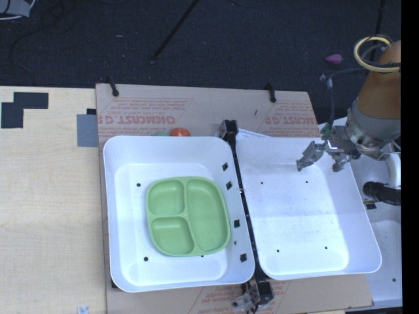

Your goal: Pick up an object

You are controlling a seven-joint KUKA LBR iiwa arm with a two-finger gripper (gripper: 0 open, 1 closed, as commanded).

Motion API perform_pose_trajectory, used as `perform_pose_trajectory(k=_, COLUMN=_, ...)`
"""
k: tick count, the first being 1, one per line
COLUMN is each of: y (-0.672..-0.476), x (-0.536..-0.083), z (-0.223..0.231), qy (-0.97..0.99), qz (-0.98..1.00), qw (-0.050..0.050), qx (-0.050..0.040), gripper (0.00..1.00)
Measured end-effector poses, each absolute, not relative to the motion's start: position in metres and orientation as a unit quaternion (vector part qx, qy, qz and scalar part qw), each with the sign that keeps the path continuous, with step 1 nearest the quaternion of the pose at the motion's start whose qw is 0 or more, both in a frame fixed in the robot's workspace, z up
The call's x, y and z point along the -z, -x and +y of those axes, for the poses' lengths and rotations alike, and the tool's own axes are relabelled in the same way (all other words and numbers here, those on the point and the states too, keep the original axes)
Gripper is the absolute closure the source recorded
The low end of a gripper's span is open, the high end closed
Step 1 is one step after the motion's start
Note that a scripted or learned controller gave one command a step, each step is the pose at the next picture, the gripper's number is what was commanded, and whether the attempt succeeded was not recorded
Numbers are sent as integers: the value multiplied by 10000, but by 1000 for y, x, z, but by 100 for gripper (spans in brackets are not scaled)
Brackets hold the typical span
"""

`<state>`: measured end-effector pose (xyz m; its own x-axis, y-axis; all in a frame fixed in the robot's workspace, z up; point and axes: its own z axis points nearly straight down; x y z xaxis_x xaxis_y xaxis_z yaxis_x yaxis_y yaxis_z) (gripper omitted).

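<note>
A light green divided plate (188, 216) with three compartments lies flat in the left bin (124, 175), slightly toward its front. My gripper (322, 162) hangs over the far right corner of the right bin (308, 241), well away from the plate. Its two dark fingers (306, 159) are spread apart and open, with nothing between them. The orange band of the arm (380, 90) rises behind it at the right edge.
A small red-orange object (179, 133) peeks out just behind the left bin's far rim, on the cardboard sheet (150, 113). A black divider (239, 208) with clips runs between the two bins. A pale wooden bench top (46, 201) stretches to the left.
</note>
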<state>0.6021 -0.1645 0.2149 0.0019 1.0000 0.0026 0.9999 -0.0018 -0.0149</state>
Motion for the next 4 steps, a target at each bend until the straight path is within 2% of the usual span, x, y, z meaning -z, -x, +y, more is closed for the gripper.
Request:
perform_pose_trajectory(k=1, y=-605, x=-223, z=-164, qy=7070, qz=-7072, qw=3, qx=-3, gripper=0)
perform_pose_trajectory(k=2, y=-594, x=-172, z=-166, qy=7071, qz=-7071, qw=28, qx=-18, gripper=0)
perform_pose_trajectory(k=3, y=-593, x=-109, z=-160, qy=7071, qz=-7071, qw=29, qx=-16, gripper=0)
perform_pose_trajectory(k=4, y=-592, x=-87, z=-158, qy=7076, qz=-7067, qw=20, qx=-11, gripper=0)
